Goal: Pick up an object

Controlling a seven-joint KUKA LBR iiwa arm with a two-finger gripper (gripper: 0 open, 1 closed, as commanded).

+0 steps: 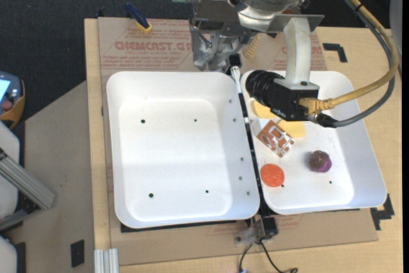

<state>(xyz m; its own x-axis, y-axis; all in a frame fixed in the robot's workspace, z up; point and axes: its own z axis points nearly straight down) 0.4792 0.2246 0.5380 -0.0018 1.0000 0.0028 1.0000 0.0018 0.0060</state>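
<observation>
Orange disc (273, 175) looks light, stiff, flat, best pinched across its rim; end effector (215, 55) spread or not, cannot tell

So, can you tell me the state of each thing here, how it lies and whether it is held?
Hand: above the far rim of the left bin, no object seen in it.
Orange disc: lying flat in the right bin, free.
Purple ball: resting on the bin floor, apart from the others.
Patterned block: lying on the edge of the yellow piece.
Yellow piece: flat, partly covered.
</observation>
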